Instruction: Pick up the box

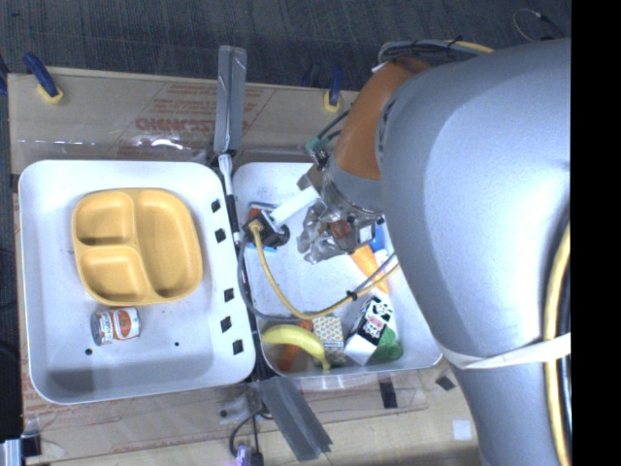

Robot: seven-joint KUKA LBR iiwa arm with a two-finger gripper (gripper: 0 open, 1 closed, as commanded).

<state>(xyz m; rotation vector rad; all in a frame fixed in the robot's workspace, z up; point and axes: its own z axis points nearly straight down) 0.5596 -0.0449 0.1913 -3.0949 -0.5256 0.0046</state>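
Observation:
A small white box with black markings [371,325] lies tilted near the front right of the right bin [254,178], against something green [390,348]. My gripper [324,237] hangs over the middle of that bin, up and to the left of the box and apart from it. The big grey arm with its orange band [374,129] covers the bin's right side and hides what lies under it.
A banana [296,343] and a small patterned packet [330,331] lie at the right bin's front. A yellow cable [277,284] loops across its floor; an orange object [365,259] sits beside the gripper. The left bin [39,260] holds a yellow divided plate [136,244] and a can [115,326].

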